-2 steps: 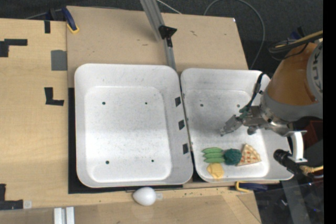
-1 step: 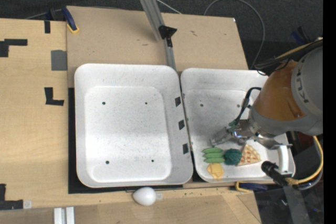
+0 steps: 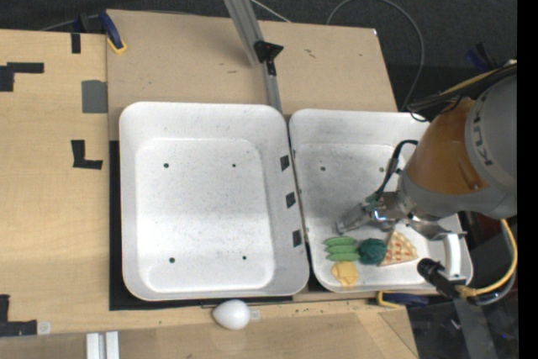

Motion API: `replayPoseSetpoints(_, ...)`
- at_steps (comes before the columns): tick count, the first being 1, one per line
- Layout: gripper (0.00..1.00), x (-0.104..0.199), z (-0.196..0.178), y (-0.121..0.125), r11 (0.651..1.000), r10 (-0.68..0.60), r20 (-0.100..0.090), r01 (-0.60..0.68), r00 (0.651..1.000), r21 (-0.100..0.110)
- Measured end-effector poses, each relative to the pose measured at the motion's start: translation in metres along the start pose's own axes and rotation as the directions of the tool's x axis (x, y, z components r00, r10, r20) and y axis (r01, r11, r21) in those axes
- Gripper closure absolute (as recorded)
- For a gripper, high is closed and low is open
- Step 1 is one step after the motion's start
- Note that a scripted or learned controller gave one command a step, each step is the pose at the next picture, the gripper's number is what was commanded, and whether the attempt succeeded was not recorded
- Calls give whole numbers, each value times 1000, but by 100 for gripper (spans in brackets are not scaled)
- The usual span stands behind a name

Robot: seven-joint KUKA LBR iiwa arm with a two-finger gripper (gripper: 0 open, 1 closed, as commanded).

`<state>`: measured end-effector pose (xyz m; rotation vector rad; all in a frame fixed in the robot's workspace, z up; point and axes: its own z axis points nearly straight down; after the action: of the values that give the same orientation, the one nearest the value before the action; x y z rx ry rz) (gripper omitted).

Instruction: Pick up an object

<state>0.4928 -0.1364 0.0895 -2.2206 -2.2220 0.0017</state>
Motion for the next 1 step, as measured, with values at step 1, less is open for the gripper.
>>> replayPoseSetpoints(1,100,0,-10,0,1000,-1,-1,1,1000,1)
